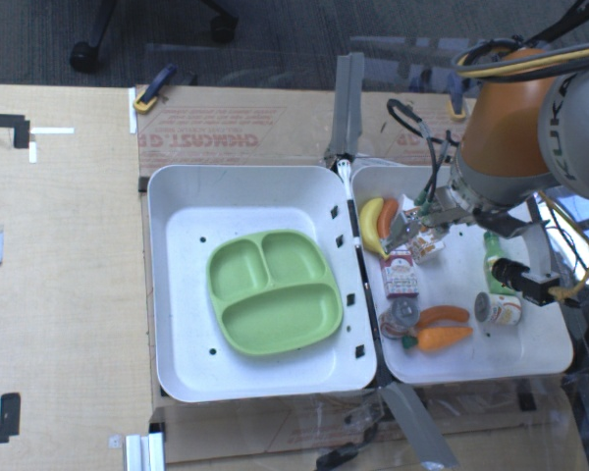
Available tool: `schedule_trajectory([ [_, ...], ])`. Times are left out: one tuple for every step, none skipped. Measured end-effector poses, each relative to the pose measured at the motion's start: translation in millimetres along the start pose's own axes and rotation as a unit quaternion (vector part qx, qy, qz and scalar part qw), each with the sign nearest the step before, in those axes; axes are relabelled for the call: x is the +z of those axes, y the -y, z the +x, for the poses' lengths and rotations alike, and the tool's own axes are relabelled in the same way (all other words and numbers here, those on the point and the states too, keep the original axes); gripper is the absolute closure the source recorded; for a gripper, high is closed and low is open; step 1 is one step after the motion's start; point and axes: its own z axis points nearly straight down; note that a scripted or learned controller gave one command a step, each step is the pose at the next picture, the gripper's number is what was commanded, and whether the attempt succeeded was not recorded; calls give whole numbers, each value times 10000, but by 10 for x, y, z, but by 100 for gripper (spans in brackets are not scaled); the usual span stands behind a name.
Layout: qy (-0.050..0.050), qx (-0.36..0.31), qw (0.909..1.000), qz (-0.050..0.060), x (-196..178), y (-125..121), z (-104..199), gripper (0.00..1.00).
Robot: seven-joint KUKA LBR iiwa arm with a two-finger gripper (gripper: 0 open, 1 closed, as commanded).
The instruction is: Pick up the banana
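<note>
The banana (372, 225) lies in the right bin (545, 361), near its left wall. The gripper (404, 232) hangs just right of the banana, above a small carton (401, 273); whether its fingers are spread cannot be told. A carrot (442, 338) lies below the banana

Grey arm with orange band enters from right, wrist angled down-left. Tool (404, 232) low at arm's end, fingers slightly parted, nothing visible between them.

Grey-and-orange robot arm (530, 116) cut off at the right edge, its bulk hiding the right-hand shallow white bin's (471, 361) far corner
</note>
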Motion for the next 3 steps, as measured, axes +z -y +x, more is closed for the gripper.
schedule_trajectory([
  [9, -933, 9956, -10, -2, -574, 404, 0],
  [6, -805, 9968, -6, -4, -197, -286, 0],
  [11, -1302, 9915, -22, 838, -385, -591, 0],
])
